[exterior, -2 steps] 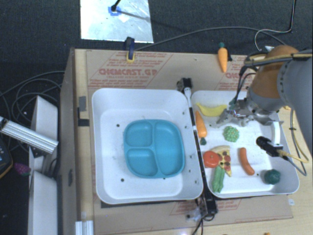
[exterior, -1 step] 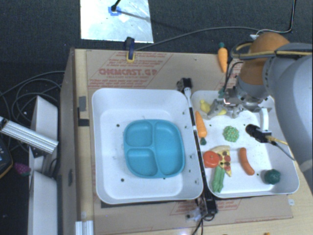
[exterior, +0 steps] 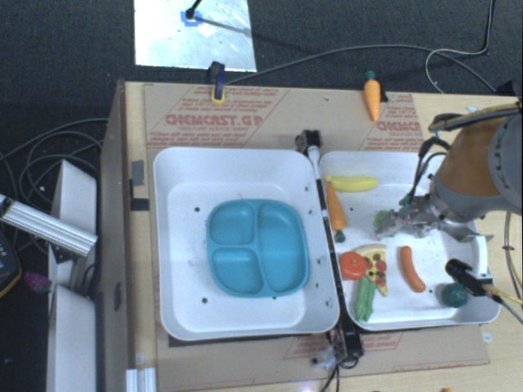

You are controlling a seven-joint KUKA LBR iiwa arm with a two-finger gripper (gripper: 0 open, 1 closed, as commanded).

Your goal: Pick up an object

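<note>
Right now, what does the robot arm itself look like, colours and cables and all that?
The arm enters from the view's right: a rounded grey body with a broad orange band above the wrist. Thin dark cables loop along its side toward the wrist. The gripper is a small metallic grey assembly.

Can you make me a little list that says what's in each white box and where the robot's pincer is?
left bin: a blue plate with sections
right bin: banana, carrot, tomato, pizza slice, green vegetable, sausage, dark green ball
outside the bins: another carrot on the cardboard at the back
arm: reaches in from the right, over the right bin
pincer: low over the right bin, at a small green thing
holding something: cannot tell
</note>
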